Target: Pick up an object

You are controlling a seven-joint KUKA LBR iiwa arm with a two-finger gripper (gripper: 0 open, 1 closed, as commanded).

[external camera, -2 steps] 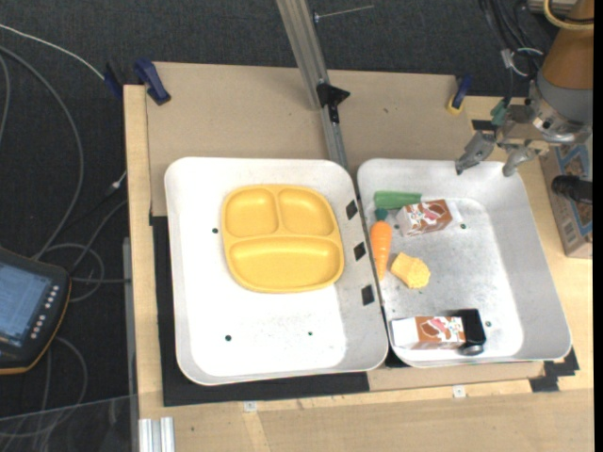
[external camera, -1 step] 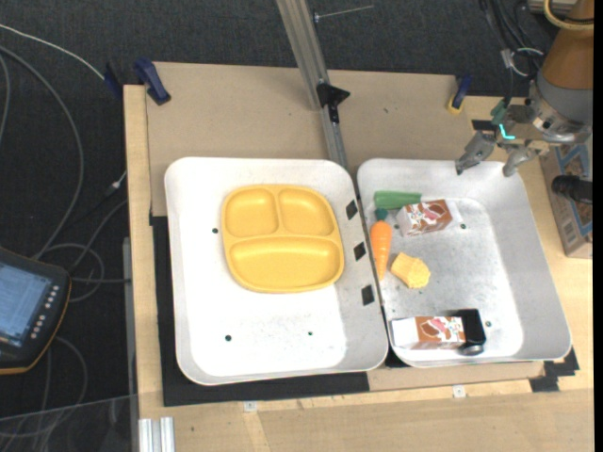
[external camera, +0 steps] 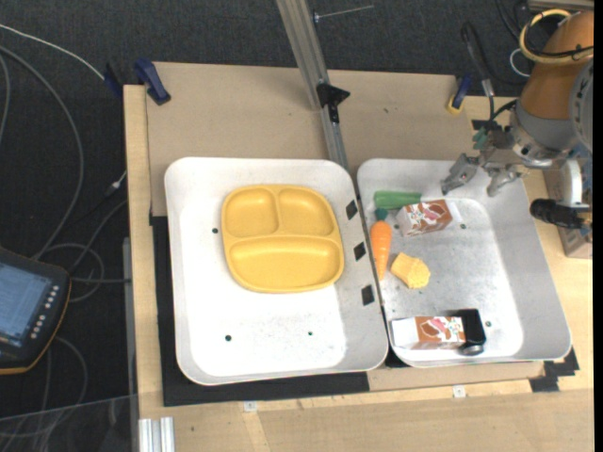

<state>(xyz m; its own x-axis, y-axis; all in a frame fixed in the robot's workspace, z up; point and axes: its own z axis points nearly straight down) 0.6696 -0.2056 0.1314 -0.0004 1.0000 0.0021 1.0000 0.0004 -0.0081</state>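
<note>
End effector (external camera: pixel 479 166) apparently empty; carrot (external camera: pixel 380 248) upright lengthwise.

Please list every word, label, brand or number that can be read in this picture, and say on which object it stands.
No text can be read.
Carton near the carrot: brown and white print, too blurred to read.
Carton at the front rim: the same kind of print, also unreadable.
Handheld screen at the left edge: too small to read.

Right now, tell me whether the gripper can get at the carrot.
Probably yes. The carrot lies uncovered by the right bin's left wall, though the wall and the yellow piece beside it leave little room. The gripper hovers nearby.
</note>
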